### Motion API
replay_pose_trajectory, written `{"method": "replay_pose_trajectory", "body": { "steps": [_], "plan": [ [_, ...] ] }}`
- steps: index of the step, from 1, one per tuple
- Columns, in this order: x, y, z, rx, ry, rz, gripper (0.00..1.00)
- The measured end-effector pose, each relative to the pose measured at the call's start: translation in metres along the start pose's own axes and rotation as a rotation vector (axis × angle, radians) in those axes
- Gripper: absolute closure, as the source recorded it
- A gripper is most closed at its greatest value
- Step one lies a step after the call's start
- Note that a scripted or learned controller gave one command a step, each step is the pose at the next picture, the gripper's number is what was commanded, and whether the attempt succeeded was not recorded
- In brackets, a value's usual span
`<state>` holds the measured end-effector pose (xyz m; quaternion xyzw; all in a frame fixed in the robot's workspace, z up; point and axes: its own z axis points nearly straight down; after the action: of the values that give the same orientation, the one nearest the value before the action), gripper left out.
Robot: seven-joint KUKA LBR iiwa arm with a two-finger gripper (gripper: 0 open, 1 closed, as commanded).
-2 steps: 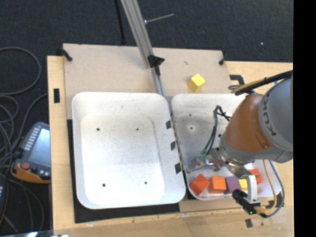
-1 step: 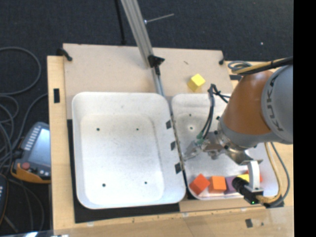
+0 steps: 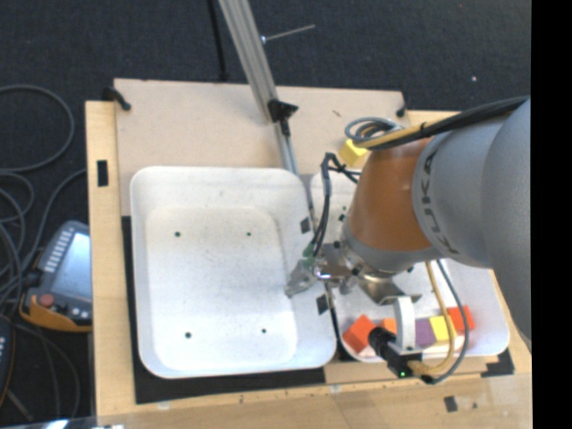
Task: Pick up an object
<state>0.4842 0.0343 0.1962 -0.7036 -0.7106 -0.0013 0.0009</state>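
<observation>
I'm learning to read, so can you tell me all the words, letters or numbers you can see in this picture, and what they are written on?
"KUKA": dark letters running sideways along the grey part of the robot arm, next to the orange band; they are partly cut off.
The handheld controller lying left of the bench has a screen and buttons, but anything on them is too small and blurred to read.
I can read nothing else on the bins, blocks or bench.
</observation>
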Motion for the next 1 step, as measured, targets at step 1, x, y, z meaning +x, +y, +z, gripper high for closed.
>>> {"method": "replay_pose_trajectory", "body": {
  "steps": [1],
  "plan": [
    [-0.0006,0.0001,-0.0001,-0.001,-0.003,0.006,0.00]
  ]
}}
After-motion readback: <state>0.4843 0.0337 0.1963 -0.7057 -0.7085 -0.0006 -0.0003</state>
